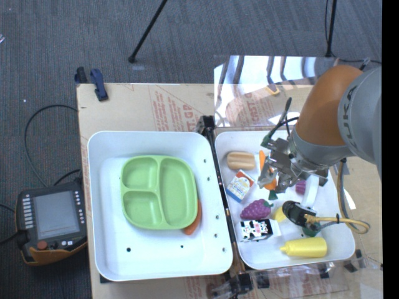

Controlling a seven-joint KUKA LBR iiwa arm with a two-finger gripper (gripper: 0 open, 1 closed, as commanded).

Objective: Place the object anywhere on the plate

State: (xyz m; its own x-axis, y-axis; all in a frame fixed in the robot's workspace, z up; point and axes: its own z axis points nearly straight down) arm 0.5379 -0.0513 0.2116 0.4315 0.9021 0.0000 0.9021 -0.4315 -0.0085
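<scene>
1. The worktop (149, 104) bears two white bins side by side; the left bin (109, 229) lies well to the left of the fingers, and the right bin (340, 242) lies under them.
2. The grey arm (349, 114) with its orange band reaches in from the right, ending above the right bin.
3. The green plate (159, 192), split into three compartments, sits in the left bin, well apart from the fingers, with an orange thing (193, 224) peeking out from under its lower right edge.
4. The fingers (274, 180) hang over the upper middle of the right bin; whether they are spread or pressed together cannot be told.
5. A yellow bottle (303, 248) lies well below the fingers.
6. A bread roll (241, 161) lies just left of them.
7. A small carton (239, 186) rests just left and slightly below.
8. Purple grapes (255, 209) lie just below them.
9. A cow-print carton (256, 230) sits below the grapes.
</scene>
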